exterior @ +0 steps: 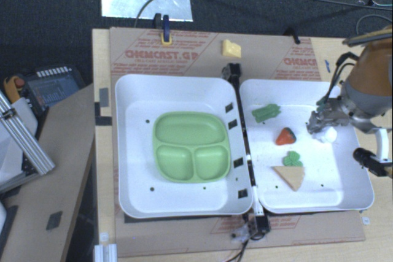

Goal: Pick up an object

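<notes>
The surface [202,46] carried two shallow white bins side by side on a printed cardboard sheet. The left bin [132,101] held a light green divided plate [190,147] with three compartments, lying flat near the bin's centre. The right bin [353,190] held four small items: a green leafy piece [266,112] near the upper left, a red strawberry-shaped piece [285,137] below it, a small green piece [292,158] lower again, and a tan wedge [291,177] touching the underside of that green piece. The arm [371,80] entered from the right, with its orange band above the wrist, and was positioned over the upper right part of the right bin. The tool [322,127] sat low at the bin floor, to the right of the strawberry-shaped piece and apart from it. A small white object [330,135] lay directly at the tool tip; whether it was gripped could not be determined, and how far the tool was open could not be told from this view. A yellow block [231,48] rested on the cardboard beyond the bins, outside both of them.
</notes>
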Controlling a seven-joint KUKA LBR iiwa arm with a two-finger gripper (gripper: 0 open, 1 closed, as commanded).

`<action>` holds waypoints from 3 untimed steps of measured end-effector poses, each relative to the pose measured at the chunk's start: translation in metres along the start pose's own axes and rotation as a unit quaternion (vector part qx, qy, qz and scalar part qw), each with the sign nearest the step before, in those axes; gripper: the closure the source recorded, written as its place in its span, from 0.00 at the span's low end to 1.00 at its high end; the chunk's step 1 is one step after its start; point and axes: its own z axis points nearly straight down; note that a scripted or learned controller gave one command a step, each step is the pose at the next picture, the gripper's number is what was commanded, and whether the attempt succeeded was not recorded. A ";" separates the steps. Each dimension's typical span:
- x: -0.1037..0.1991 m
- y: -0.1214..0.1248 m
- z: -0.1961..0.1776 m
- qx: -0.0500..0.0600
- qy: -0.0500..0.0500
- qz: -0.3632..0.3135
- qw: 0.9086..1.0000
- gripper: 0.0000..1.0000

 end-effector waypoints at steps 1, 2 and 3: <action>0.001 -0.001 -0.064 -0.001 0.000 0.000 1.000 1.00; 0.000 0.004 -0.108 -0.001 0.000 0.000 1.000 1.00; 0.046 0.019 -0.093 0.001 0.001 -0.002 1.000 1.00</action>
